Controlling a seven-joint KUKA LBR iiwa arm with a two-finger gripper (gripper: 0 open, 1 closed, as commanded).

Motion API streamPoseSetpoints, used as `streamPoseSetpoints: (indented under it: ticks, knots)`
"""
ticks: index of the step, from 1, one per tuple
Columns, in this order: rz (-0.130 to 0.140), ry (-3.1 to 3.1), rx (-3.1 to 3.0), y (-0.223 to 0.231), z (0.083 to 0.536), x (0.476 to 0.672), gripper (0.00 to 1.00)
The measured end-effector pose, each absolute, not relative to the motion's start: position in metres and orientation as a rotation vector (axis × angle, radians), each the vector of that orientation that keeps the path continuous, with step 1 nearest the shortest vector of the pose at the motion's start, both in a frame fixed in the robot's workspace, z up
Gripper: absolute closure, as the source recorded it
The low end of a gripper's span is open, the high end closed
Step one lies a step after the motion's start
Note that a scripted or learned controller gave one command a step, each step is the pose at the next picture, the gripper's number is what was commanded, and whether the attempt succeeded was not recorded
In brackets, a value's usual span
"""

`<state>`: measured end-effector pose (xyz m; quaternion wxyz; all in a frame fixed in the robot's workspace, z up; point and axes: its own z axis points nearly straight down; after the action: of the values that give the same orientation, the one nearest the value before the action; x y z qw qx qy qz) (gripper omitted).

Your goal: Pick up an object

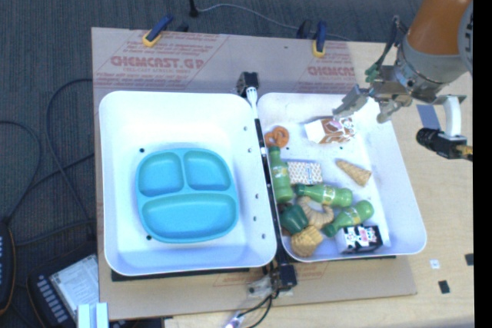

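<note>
At the left of the frame we see the left bin (115,165), and in it a blue divided plate (187,194) with three compartments, lying flat near the bin's middle. Just right of the centre line sits the right bin (407,196), crowded with small toy foods. Along its left wall we find a pretzel (277,137) near the top, and below it a green bottle (279,179) lying lengthwise. Beside that is a patterned packet (304,172), then a heap of green vegetables (330,200) and a tan waffle-like piece (306,241) toward the lower edge. A black-and-white item (361,237) rests in the bin's lower right corner, and a cone (354,172) lies alone to the right of the packet. In the upper part of this bin lies a white-and-brown wrapper (330,130). The gripper (367,105) hangs above the bin's upper right, its fingers spread apart; one finger's tip seems to reach the wrapper's upper edge, and we see nothing held between them.
</note>
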<state>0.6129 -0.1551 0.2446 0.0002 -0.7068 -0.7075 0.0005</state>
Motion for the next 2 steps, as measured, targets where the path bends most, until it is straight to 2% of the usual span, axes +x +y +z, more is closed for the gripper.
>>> streamPoseSetpoints:
  ticks: [1,2]
  knots:
    - [0.004,-2.220,-2.219,-0.140,0.146,0.667,0.00]
    - [0.000,-2.224,-2.225,-0.144,0.087,0.596,0.00]
